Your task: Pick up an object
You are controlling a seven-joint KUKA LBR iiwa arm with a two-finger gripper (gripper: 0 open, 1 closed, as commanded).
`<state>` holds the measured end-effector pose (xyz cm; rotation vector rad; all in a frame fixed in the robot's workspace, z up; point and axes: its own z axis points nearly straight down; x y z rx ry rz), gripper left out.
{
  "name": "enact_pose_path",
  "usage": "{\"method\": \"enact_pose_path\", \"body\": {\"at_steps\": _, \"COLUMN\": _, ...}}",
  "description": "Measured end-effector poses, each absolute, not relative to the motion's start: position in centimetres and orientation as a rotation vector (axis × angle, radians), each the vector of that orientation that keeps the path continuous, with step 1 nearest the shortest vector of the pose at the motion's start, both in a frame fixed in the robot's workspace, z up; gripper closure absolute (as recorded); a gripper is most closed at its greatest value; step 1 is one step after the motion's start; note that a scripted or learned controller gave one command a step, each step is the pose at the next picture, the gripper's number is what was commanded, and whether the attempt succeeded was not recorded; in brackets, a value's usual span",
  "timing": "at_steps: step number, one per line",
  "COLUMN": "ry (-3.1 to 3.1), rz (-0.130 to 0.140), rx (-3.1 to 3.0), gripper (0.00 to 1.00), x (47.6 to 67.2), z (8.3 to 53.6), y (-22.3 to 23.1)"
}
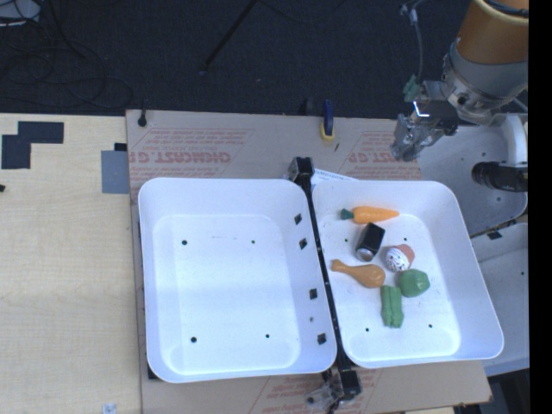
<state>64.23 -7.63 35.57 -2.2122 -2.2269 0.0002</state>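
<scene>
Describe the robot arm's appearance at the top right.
The arm has a broad orange band above a grey wrist section. A thin dark cable loops beside it, and the small hand is grey metal with tiny green parts.

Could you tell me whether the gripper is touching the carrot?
Apart. The camera view shows the gripper above the right bin's far rim, with bare white bin floor between it and the carrot.

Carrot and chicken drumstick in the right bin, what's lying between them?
In the camera view, a black cylinder lies between the carrot and the drumstick.
</scene>
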Motion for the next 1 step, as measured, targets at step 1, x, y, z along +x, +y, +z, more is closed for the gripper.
{"method": "enact_pose_path", "body": {"at_steps": 1, "ry": -2.231, "rz": -0.004, "rx": -2.210, "gripper": 1.00, "x": 61.26, "z": 40.11, "y": 2.50}}
